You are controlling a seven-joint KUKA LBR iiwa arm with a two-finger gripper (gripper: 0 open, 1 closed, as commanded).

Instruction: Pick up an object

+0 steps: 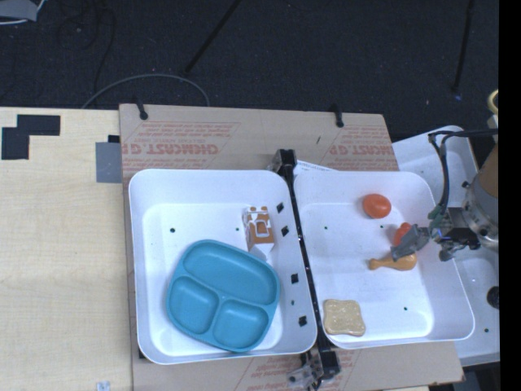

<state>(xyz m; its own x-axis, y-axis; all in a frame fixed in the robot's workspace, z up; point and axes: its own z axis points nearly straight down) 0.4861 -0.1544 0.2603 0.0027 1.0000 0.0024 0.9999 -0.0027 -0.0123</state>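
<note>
Nearest the camera, at the lower edge of the right bin (456, 316), a pale tan toast-shaped piece (343, 318) lies flat on the bin floor, close to the black divider (299, 259) that joins the two bins. Beside it, in the left bin (151, 218), a blue three-compartment plate (222, 294) rests tilted against the bin's lower wall. Farther in, a small orange-and-white block-like object (260, 226) stands near the left bin's right wall, just above the plate's rim. At mid-depth in the right bin, the gripper (407, 243) reaches in from the right, its grey tip low over a yellow-tan spoon-shaped object (392, 261) and touching or just beside a small red piece (401, 233); whether its fingers are spread or closed, and whether anything lies between them, cannot be told. Beyond these, an orange-red rounded object (376, 206) sits apart near the bin's upper slope. Printed cardboard (244, 141) underlies both bins.
</note>
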